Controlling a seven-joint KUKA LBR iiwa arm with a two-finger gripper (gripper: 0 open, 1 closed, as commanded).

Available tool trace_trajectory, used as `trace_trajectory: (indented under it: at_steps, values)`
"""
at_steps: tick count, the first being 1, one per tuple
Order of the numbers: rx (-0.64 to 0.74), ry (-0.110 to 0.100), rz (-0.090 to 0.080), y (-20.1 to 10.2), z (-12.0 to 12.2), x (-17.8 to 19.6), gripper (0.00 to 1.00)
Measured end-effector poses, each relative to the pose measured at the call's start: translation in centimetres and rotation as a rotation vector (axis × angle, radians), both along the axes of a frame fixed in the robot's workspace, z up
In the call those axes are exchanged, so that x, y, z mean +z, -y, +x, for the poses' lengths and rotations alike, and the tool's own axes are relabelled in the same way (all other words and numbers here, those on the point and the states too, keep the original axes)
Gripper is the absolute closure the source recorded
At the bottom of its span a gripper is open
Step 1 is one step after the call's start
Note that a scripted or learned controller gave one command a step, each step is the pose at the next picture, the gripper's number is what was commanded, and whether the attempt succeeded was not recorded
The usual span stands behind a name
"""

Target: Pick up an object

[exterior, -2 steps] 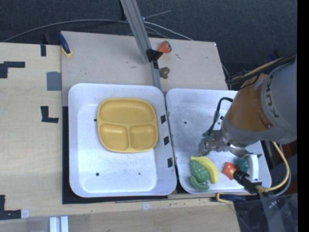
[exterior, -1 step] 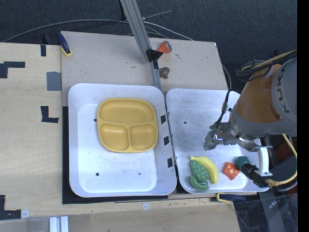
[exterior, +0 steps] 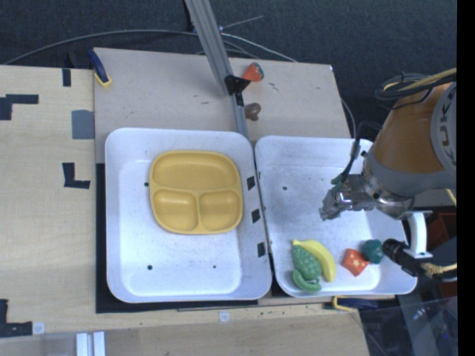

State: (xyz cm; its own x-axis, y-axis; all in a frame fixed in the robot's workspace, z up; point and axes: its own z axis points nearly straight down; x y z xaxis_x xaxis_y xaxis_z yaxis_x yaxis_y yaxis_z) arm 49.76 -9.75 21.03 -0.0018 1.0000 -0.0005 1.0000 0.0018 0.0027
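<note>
My gripper hangs over the middle of the right bin, its metal fingers pointing left and down with nothing seen between them. Below it, near the bin's front edge, lie a yellow banana, a green bumpy toy vegetable beside it, a red toy piece and a dark green one. The left bin holds a yellow divided plate.
A grey metal pole slants across the back of the bench, with a small orange-and-grey item near its base. A blue and yellow clamp sits at the bench's back left corner. Cables run behind the bench.
</note>
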Motion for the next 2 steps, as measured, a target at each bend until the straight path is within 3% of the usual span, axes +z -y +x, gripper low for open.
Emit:
trace_trajectory:
  at_steps: [1, 2]
  values:
    - [0.0, -0.002, 0.0, 0.0, 0.1, 2.2, 1.0]
    - [0.004, -0.004, 0.002, -3.6, 3.1, 1.6, 1.0]
